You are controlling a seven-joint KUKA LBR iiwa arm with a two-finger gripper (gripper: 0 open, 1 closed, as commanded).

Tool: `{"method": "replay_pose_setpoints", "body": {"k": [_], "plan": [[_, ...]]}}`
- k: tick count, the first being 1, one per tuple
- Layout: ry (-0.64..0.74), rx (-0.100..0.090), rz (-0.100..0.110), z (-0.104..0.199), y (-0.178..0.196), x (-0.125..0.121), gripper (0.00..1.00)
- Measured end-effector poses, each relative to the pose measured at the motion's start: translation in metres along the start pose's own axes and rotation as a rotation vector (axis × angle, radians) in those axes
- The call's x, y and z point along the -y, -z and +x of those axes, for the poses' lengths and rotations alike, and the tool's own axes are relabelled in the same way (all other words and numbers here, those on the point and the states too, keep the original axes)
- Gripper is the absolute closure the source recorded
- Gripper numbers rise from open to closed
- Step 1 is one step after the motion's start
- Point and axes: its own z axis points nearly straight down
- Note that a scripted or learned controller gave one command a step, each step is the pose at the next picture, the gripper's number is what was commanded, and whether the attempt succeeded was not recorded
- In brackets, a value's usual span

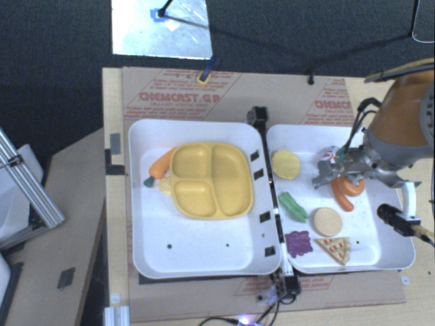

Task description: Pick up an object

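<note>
My gripper (338, 173) hovers over the right bin (397, 253), just above the orange sausage (343, 194). Whether my fingers are spread, I cannot tell. A sound pick needs them straddling the sausage's narrow width before closing.

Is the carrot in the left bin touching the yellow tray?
Touching. In the camera view, the carrot lies against the upper-left rim of the yellow tray, with no white bin floor visible between them.

orange sausage (344, 193) | curved, lying flat | right bin (391, 250), upper right part, under the hand (334, 174)
</note>
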Motion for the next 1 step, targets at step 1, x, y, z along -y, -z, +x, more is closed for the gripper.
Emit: {"method": "replay_pose_setpoints", "body": {"k": [1], "plan": [[-0.001, 0.000, 0.000, 0.0021, -0.0424, 0.0023, 0.00]]}}
